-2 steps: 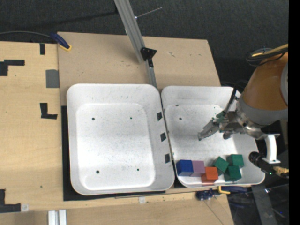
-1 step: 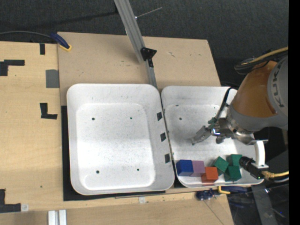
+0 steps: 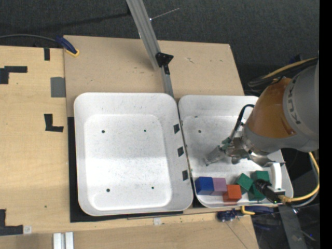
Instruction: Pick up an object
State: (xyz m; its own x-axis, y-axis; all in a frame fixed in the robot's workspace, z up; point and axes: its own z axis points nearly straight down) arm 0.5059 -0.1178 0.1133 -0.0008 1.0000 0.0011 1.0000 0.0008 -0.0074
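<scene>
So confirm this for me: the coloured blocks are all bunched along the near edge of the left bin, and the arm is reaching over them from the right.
One thing is wrong: the camera view shows the blue block, purple block, orange block and green blocks bunched along the near edge of the right bin, not the left one. The arm does reach over them from the right.

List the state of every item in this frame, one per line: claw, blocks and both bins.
claw: low inside the right bin, apart from the blocks; grip cannot be told
blue block: resting on the bin floor, near edge
purple block: resting beside the blue one
orange block: resting, ungrasped
green blocks: clustered at the near right corner
right bin: holds all the blocks
left bin: sits beside the right bin
</scene>
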